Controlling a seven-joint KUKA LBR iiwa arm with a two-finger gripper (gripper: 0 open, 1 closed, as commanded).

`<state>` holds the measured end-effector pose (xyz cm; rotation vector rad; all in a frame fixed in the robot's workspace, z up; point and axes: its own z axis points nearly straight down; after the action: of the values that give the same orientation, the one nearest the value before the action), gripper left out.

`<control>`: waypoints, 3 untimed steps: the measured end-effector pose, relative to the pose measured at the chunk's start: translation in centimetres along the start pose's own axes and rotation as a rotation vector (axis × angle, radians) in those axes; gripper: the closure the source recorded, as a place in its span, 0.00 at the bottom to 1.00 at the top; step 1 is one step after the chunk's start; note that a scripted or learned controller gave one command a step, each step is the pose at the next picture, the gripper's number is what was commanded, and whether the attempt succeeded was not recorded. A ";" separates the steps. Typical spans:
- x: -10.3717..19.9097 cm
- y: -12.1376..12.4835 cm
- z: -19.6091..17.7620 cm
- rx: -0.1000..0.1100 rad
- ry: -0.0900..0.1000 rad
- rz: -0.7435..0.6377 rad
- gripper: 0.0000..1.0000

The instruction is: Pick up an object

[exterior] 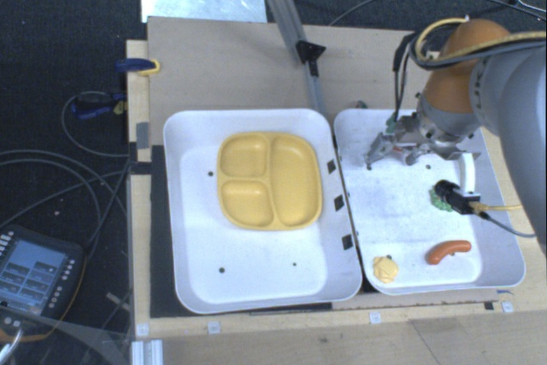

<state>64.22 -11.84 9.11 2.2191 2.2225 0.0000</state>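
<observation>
STEP: approach | hand (373,160) over right bin (402,209) far edge, grip state unclear (nothing held) | NEXT: descend on sausage (449,251)

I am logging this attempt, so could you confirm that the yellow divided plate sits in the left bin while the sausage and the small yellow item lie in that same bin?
Not quite. The yellow divided plate does sit in the left bin, but the camera view shows the sausage and the small yellow item in the right bin.
</observation>
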 end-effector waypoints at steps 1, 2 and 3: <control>0.0 0.1 -1.2 -0.004 0.000 0.000 1.00; 0.4 0.6 -5.7 -0.007 0.000 -0.005 1.00; 0.0 -0.2 -11.2 -0.007 0.000 -0.001 1.00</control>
<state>64.06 -11.79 20.26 2.2147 2.2197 0.0073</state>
